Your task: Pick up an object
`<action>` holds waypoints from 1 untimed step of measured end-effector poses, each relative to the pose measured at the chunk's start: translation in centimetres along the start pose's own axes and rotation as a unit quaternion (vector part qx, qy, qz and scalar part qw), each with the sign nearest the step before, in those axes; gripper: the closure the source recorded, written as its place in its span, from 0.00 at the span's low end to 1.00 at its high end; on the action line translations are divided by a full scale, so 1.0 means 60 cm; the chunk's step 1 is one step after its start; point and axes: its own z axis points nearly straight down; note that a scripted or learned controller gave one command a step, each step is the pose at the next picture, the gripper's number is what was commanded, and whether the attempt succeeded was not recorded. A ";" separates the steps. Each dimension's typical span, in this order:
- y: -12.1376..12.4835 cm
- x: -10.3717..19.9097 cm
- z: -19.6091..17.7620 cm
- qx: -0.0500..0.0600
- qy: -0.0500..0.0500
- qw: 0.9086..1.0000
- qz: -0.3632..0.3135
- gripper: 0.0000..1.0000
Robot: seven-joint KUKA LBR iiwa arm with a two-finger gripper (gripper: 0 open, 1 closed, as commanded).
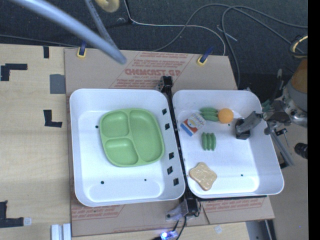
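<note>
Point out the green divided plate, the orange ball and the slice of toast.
green divided plate (132, 137): camera view, left bin, on the ridge where its compartments meet.
orange ball (226, 115): camera view, right bin, on its middle.
slice of toast (202, 176): camera view, right bin, on its top face.

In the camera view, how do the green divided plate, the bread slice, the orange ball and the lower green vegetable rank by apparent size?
1. green divided plate, by far the largest
2. bread slice
3. lower green vegetable and orange ball: they look too close in size to rank.
</note>
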 end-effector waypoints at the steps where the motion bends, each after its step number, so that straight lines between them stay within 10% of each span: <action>1: 0.004 0.001 -0.010 -0.006 -0.001 1.000 -0.002 0.00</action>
